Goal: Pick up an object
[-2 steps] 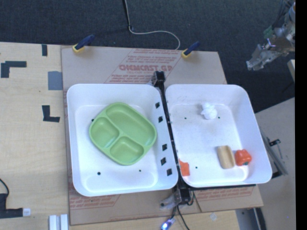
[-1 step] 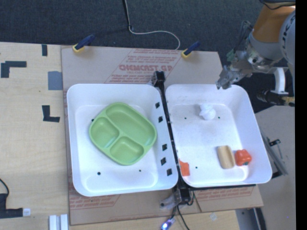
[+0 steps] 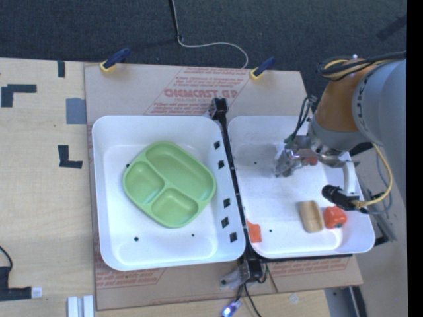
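Objects for picking are lying in the two white bins, and some of them are hard to read. Going from the left, the left bin [image 3: 106, 177] is holding one green divided plate [image 3: 169, 183], sitting tilted near the middle with its three compartments facing up; a few tiny dark specks on the bin floor are too small to identify. Along the black divider [image 3: 228, 177] between the bins, a row of small dark tabs is showing, and one small orange piece [image 3: 253, 231] is lying just beside it at the near left corner of the right bin [image 3: 264, 197]; its shape is not clear. Further right, one tan block [image 3: 309, 216] is resting near the front wall, and one orange-red object [image 3: 335, 217] is sitting just beside it, partly covered by a black cable fitting. The gripper [image 3: 288, 162] is hanging over the middle of the right bin, well apart from the tan block; its metal tip is blurred and small, so whether the claw is released or clenched cannot be told. The grey arm [image 3: 377, 104] is being cut off at the right edge.
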Tool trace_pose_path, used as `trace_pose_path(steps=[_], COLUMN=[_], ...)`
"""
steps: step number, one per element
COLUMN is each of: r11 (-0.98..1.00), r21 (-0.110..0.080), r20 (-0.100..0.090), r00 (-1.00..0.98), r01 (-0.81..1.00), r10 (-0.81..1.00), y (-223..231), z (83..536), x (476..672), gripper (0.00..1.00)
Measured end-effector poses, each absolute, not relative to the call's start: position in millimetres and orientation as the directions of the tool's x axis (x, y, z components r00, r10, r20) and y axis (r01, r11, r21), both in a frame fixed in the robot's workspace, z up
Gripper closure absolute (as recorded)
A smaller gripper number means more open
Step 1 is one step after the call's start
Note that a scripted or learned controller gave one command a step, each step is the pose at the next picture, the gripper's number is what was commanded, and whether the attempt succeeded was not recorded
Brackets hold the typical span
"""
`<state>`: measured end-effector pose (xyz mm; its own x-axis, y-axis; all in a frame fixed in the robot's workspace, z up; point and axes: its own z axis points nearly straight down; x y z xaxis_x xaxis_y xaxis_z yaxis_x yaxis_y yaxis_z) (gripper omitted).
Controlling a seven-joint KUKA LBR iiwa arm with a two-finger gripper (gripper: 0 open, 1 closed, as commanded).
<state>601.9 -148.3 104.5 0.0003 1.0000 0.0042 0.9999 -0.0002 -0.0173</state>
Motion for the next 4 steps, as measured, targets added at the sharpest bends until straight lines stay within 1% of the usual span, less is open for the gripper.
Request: trace_pose_path(steps=[1,2,3,4], r11=[0.009,0.006,0.002,-0.003], r21=[0.003,-0.006,0.001,-0.004], r20=[0.002,0.002,0.001,-0.001], r00=[-0.009,-0.006,-0.002,0.003], r01=[1.000,1.000,1.000,1.000], r10=[1.000,1.000,1.000,1.000], y=[-46.6,8.1,9.1,-29.2], z=[188.2,183.6,267.3,250.5], x=[571.6,531.8,481.6,483.0], gripper=[1.00,1.00,1.00,1.00])
